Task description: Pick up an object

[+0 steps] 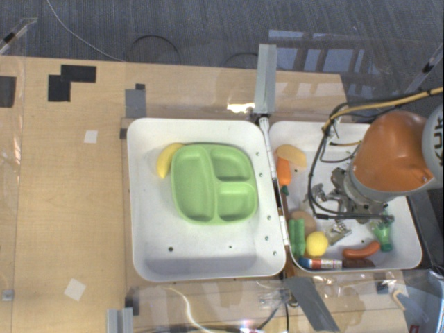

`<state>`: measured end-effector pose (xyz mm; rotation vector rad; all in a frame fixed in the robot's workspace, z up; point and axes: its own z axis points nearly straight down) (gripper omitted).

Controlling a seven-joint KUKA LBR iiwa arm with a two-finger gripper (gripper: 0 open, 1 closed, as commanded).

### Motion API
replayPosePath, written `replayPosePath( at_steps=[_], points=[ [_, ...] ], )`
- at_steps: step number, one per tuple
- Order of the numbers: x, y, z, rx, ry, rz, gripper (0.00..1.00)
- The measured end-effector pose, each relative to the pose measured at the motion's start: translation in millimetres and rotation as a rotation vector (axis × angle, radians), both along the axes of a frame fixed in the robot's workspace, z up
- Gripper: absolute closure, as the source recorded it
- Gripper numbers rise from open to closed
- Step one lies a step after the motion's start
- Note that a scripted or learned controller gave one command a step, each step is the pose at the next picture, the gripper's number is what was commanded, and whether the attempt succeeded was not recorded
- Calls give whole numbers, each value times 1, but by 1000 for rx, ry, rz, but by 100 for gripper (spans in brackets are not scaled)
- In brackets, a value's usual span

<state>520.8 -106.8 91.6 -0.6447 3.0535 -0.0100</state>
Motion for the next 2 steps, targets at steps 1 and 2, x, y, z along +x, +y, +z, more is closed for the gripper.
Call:
replayPosePath(
  at_steps=[1,2],
  points=[
    [111,-60,-3,-4,9,367,0],
    [50,-89,-2,-4,11,379,0]
  ],
)
